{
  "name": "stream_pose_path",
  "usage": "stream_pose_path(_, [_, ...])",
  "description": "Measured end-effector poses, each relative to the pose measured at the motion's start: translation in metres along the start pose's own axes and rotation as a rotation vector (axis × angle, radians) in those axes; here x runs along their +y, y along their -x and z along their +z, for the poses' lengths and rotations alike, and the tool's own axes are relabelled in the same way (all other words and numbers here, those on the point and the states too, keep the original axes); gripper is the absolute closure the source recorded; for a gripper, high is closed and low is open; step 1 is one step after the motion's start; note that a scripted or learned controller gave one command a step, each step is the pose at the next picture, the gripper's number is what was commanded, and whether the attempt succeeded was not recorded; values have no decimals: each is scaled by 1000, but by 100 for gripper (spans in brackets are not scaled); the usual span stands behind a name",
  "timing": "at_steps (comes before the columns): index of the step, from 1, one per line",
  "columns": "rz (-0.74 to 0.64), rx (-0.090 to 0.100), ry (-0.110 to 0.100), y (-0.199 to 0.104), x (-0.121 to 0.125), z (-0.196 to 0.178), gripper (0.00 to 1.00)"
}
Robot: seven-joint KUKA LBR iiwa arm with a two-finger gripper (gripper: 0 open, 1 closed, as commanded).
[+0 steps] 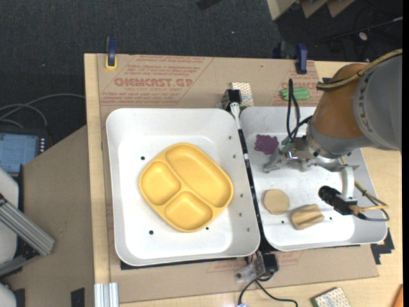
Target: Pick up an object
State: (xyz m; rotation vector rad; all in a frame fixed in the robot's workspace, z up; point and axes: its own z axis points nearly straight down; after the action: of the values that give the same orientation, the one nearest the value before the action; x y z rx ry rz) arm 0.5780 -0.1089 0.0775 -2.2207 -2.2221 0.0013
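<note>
Bins sat side by side on the bench. A yellow divided tray lay in the middle of the left bin. The right bin held a purple piece near its upper left, a round tan disc and a tan block just right of it, near the front. The arm reached over this bin, and its gripper hung low beside the purple piece, below and right of it. Whether it was spread or pressed together could not be made out.
</note>
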Motion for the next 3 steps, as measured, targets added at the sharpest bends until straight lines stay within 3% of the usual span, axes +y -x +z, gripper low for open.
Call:
stream_pose_path(2, [-2,0,6,-14,91,-8,0])
stream_pose_path(3, [7,1,-7,33,12,-7,0])
